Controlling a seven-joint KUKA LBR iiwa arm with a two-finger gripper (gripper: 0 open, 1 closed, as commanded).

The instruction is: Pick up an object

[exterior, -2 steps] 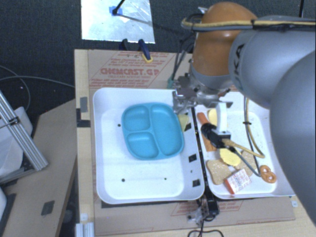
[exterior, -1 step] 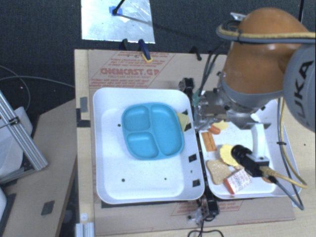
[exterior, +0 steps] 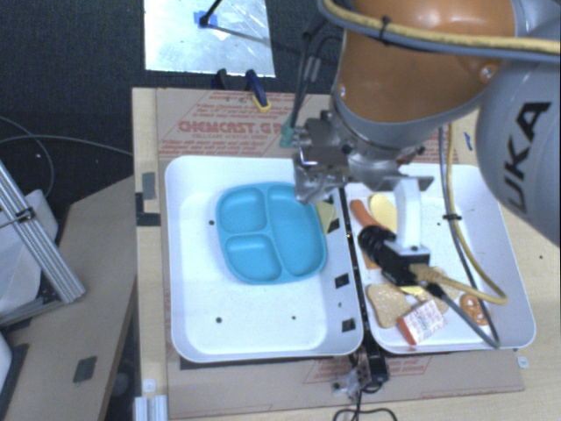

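Red print on the board (exterior: 230, 123) under the bins reads "CHEMCAST". The grey arm (exterior: 519, 147) bears black letters "UKA", the first letter cut off.

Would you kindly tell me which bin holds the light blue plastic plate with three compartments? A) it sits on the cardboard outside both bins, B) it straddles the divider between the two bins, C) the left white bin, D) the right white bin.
C: the light blue plastic plate with three compartments lies flat on the floor of the left white bin, short of the divider.
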